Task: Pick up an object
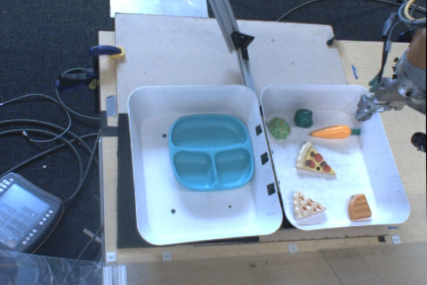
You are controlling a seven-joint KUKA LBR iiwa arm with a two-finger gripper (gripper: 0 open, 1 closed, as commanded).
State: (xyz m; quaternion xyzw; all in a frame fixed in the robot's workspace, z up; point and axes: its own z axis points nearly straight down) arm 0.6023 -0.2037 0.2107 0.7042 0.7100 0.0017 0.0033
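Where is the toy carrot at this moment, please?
In the camera view, the toy carrot lies in the right bin, near its far edge. The dark green piece is just to its left and the pizza slice just below it.

1. Arm [415, 70]: enters the frame at 3 o'clock; grey metallic housing, rounded in section.
2. Band: an orange ring section sits on the arm at its 1 o'clock side.
3. Cabling: a bundle of yellow, blue and dark cables loops at 12 o'clock above the arm, with one thin dark lead running down along the wrist.
4. Gripper [366, 109]: small, pale grey metal assembly at the arm's 8 o'clock end.
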